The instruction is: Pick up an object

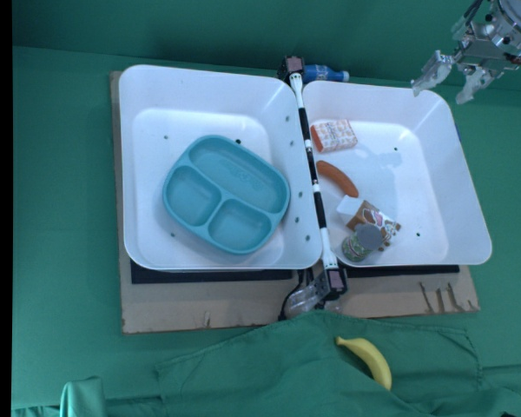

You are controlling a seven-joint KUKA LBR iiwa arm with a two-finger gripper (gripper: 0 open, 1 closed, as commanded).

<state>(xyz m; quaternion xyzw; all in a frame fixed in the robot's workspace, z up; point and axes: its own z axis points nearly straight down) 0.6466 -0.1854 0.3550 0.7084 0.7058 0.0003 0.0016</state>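
Note:
My gripper hangs at the upper right, above the far right corner of the right bin. Its two fingers stand apart, open, with nothing between them. In the right bin lie an orange-and-white carton, an orange-red sausage, a brown patterned packet and a small can touching that packet. All of them sit in the bin's left half, well to the left of and below the gripper. A teal divided tray lies in the left bin.
A black-and-white divider bar runs between the two bins. A blue bottle lies behind the bins near the bar's far end. A yellow banana rests on the green cloth in front of the cardboard base.

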